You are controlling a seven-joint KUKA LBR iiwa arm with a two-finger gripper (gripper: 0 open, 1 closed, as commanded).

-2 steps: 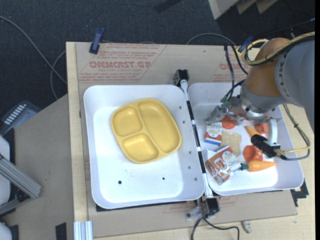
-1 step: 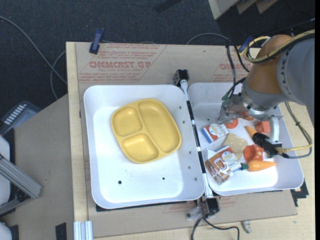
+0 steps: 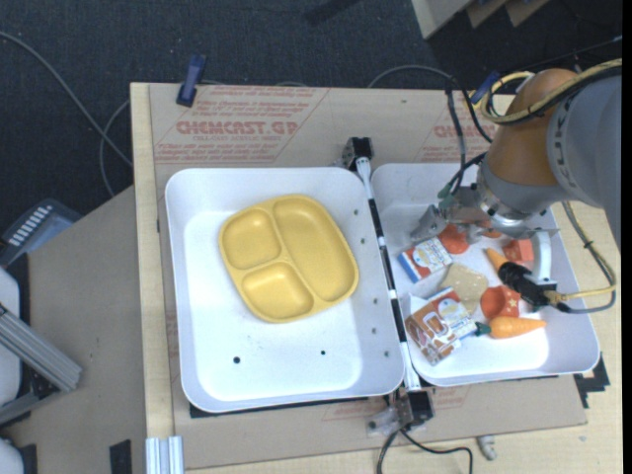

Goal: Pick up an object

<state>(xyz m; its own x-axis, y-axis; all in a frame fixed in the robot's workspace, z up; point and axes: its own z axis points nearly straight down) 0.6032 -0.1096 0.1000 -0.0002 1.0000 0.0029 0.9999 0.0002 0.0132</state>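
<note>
Yellow tray (image 3: 287, 258), three compartments, lies in left bin (image 3: 197, 294). Bench (image 3: 296, 117) under the bin shows red print; blue clip (image 3: 191, 80) at the bench's far-left corner. Dark carpet (image 3: 79, 47) beyond.

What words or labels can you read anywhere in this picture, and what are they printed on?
"CHEMCAST GP", in red, on the brown board under the bins; the smaller red lines around it are too blurred to read.
Print on the two snack packets in the right bin: too small to read.
</note>
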